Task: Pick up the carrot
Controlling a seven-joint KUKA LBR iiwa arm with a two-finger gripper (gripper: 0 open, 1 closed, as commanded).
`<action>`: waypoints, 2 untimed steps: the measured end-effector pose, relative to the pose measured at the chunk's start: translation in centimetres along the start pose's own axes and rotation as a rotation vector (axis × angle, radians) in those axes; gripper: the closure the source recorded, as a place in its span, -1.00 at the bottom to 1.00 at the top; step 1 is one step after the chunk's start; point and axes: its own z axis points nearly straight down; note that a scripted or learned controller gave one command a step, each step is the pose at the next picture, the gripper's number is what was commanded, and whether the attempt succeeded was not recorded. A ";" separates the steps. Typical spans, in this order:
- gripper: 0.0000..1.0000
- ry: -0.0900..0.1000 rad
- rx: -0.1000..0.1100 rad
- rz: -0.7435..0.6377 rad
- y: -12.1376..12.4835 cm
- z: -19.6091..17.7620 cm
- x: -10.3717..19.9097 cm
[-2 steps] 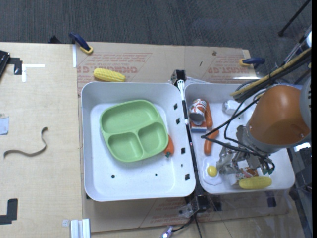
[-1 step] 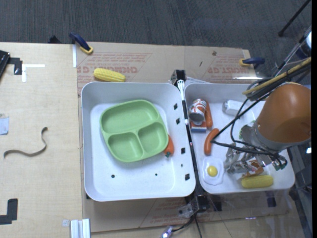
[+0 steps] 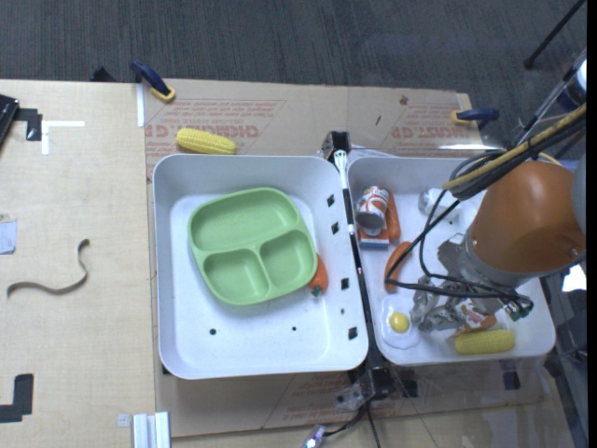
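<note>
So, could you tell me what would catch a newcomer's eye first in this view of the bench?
Probably the green divided plate lying in the left bin, with a carrot tucked against its right edge. Next comes the arm's big orange band looming over the right bin, which holds a clutter of toy food, including a fried egg and a corn cob near its front edge.
</note>
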 end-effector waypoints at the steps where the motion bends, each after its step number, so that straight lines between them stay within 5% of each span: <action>1: -1.00 -0.001 0.002 0.000 -0.1 -0.1 0.0; 2: -1.00 -0.003 0.002 0.051 -0.6 -0.7 -3.3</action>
